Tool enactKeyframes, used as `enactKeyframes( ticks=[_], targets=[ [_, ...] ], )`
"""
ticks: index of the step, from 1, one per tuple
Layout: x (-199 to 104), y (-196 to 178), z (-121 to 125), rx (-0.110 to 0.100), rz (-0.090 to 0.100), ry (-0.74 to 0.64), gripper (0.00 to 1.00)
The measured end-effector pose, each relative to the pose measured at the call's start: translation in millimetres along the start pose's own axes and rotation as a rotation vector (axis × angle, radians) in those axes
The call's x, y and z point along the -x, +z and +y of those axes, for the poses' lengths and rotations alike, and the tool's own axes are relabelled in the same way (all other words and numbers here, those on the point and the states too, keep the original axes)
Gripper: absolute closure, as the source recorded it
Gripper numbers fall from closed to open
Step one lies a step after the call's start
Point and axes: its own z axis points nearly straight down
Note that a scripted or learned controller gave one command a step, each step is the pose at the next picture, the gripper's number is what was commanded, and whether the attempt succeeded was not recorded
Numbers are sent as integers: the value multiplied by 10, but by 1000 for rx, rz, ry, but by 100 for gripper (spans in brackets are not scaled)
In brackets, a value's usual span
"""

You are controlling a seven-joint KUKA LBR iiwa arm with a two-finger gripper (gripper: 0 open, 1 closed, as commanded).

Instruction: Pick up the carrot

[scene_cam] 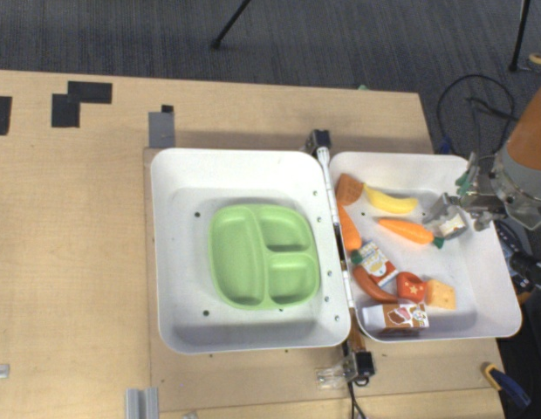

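Note:
The carrot (407,230) is orange with a small green stub at its right end. It lies flat near the middle of the right bin (497,278), just below a yellow banana (391,202). My gripper (450,216) reaches in from the right and hovers at the carrot's green end, close to the bin's right side. Its fingers stand apart and open, with nothing between them. The carrot rests on the bin floor, untouched by the fingers.
A second long orange piece (347,229) lies along the right bin's left wall under a brown pastry (349,188). A small carton (373,258), sausage (372,283), red fruit (411,285), cheese (441,296) and a packet (405,318) crowd the front. The left bin (179,234) holds a green divided plate (263,256).

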Motion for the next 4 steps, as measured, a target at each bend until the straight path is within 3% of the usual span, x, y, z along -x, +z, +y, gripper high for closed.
enactKeyframes(
  ticks=[1,2,3,4],
  targets=[
    [-325,921,561,-2,1,-1,0],
    [-163,1279,470,1,1,-110,0],
    [-164,1160,490,7,-1,-112,100],
    [-501,147,1129,4,0,30,100]
  ],
)
